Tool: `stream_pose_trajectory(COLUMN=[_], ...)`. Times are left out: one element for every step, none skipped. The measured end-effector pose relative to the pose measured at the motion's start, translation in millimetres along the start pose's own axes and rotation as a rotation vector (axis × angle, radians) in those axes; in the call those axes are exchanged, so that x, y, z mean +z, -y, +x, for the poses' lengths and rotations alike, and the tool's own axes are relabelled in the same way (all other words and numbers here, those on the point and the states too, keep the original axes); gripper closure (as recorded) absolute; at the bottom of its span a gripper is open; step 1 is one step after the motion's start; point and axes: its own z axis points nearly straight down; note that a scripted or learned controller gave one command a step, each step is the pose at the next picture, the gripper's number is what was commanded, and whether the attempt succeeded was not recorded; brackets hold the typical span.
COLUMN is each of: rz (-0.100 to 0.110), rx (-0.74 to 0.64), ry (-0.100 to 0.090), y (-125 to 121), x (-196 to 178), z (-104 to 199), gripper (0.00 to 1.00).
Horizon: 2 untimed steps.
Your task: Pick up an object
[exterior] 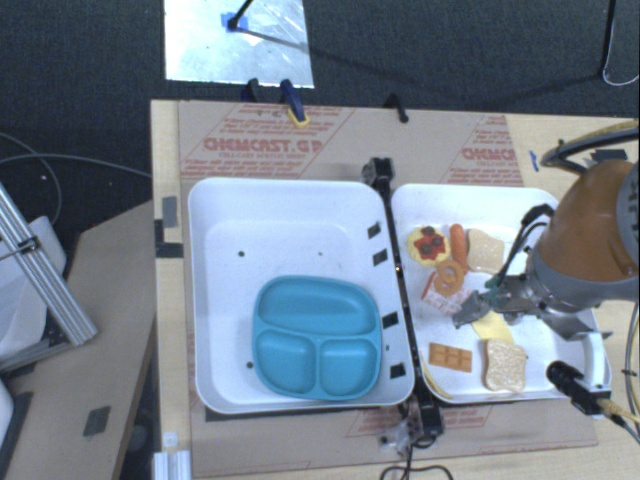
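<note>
The right bin [570, 393] holds several toy foods. A round tart with red topping [428, 245], an orange sausage [458, 239] and a pale bread slice [487, 250] lie at the far side. An orange pretzel on a white card [446, 279] sits below them. A yellow cheese piece [493, 327], a brown waffle [449, 357] and a slice of toast [505, 366] lie near the front. My gripper [480, 306] hangs low over the bin's middle, between the pretzel and the cheese, partly covering the cheese.
The left bin [220, 228] carries a blue divided plate [317, 336]. A black clip-lined divider [395, 268] separates the bins. The arm's orange band and grey body [590, 248] cover the right bin's right side. Cables [620, 28] hang at the far right.
</note>
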Motion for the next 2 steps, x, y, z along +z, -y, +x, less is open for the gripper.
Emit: stream_pose_trajectory(rz=[-0.003, -0.003], rx=[0.000, -0.006], ry=[0.002, 0.000], y=[-0.6, -1.0], x=[60.2, 30.1], z=[-27.1, -10.0], gripper=[0.00, 0.00])
